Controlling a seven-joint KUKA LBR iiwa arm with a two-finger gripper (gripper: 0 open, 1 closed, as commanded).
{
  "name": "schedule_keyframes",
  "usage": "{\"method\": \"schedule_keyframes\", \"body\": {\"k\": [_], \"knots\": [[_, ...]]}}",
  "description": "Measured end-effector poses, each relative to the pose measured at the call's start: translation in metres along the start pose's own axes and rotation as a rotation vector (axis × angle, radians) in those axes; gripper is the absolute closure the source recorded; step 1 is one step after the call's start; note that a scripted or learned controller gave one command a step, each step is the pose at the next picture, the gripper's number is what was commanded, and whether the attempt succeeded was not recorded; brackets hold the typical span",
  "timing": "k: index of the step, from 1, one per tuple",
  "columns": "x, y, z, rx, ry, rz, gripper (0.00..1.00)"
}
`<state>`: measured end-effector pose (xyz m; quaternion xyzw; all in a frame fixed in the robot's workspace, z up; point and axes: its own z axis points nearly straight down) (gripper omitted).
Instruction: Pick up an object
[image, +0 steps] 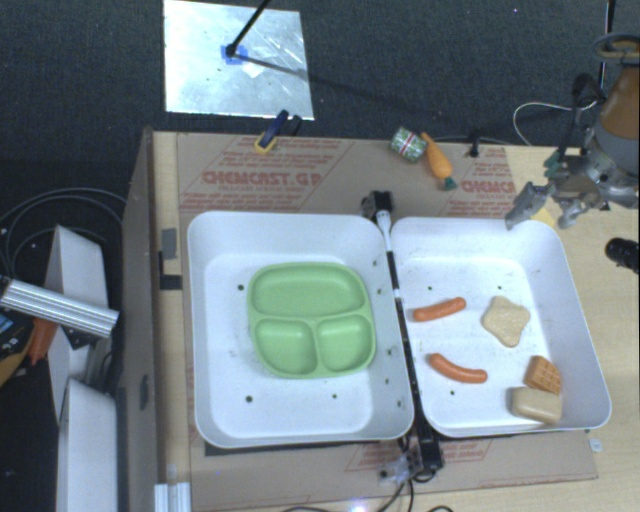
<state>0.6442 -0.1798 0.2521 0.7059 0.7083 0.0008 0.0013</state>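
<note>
The right white bin (575, 320) holds several toy foods: an orange sausage (440, 309), a second sausage (459, 369), a beige bread slice (505, 320), a small brown waffle (543, 374) and a pale block (535, 404). My gripper (548, 207) hovers over the bin's far right corner, well behind all of these. Its two fingers (523, 206) are spread apart with nothing between them, so it is open.
The left white bin (215, 300) carries a green three-compartment plate (311, 318). Behind the bins, a toy carrot (438, 159) and a small can (407, 143) lie on the cardboard. A yellow-and-blue clamp (273, 131) sits further left, and cables trail at far right.
</note>
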Motion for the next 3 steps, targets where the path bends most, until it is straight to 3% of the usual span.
{"method": "schedule_keyframes", "body": {"k": [1,2,3], "knots": [[0.053,-0.035,0.168,0.001,0.001,-0.001,0.0],[0.081,-0.053,0.168,0.002,0.001,-0.001,0.0],[0.08,-0.052,0.157,0.0,0.001,-0.001,1.0]]}}
